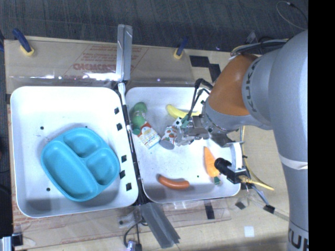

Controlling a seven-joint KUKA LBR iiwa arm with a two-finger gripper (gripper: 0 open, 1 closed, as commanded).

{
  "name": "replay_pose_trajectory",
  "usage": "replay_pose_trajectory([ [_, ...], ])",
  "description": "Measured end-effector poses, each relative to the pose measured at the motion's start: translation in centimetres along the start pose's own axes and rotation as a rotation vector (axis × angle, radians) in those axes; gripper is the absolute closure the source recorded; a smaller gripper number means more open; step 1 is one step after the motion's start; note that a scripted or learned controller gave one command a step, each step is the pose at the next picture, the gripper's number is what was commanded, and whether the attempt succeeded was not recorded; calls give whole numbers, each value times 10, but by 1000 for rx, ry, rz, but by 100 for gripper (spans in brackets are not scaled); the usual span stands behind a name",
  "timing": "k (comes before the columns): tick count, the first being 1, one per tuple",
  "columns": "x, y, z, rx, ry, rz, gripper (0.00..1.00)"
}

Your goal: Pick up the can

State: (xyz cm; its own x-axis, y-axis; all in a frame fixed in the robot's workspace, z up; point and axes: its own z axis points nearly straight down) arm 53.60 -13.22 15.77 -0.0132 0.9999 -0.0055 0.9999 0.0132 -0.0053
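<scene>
Gripper [180,135] low over the tipped can [170,136] in right bin [157,95]. Jaw state unreadable (too cluttered). A good pick straddles the can's body, clear of the carton [148,136].

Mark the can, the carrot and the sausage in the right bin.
can [169,136]: camera view, its patterned side, beside the gripper.
carrot [210,162]: camera view, middle of the orange body.
sausage [174,182]: camera view, middle of its length, near the front wall.

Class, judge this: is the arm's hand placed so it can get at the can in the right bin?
Probably yes: the hand is right at the tipped can, with nothing lying on top of it; the small carton beside it crowds one side.
</scene>
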Motion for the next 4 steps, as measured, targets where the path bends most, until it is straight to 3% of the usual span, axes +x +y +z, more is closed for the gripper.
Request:
replay_pose_trajectory([
  [1, 0, 0, 0, 0, 0, 0, 0],
  [2, 0, 0, -9, -2, -2, -4, 100],
  [3, 0, 0, -9, -2, -2, -4, 0],
  [4, 9, 49, 59, -15, 6, 287, 0],
])
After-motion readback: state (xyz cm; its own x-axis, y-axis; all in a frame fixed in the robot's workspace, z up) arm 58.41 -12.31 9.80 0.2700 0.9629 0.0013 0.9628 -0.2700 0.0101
